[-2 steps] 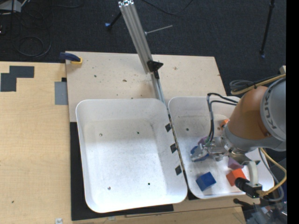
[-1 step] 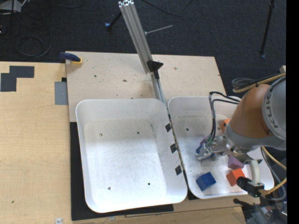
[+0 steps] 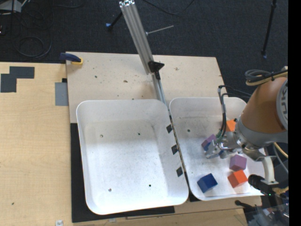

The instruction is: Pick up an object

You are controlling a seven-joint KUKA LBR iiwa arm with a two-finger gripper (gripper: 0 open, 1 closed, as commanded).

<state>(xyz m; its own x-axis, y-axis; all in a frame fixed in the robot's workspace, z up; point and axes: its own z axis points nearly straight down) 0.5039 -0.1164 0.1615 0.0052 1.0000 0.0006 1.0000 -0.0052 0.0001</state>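
Note:
My gripper is low in the right bin, reaching in from the right. A purple block lies right against its upper left side. I cannot see whether the block sits inside the gripper or just beside it. Another purple block lies to the lower right of the gripper. An orange-red block and a blue block rest near the bin's front edge. An orange block peeks out behind the wrist.
The left bin stands beside the right one, with a shared divider wall between them. A slanted metal pole rises behind the bins. The arm's orange band hangs over the right bin's right side.

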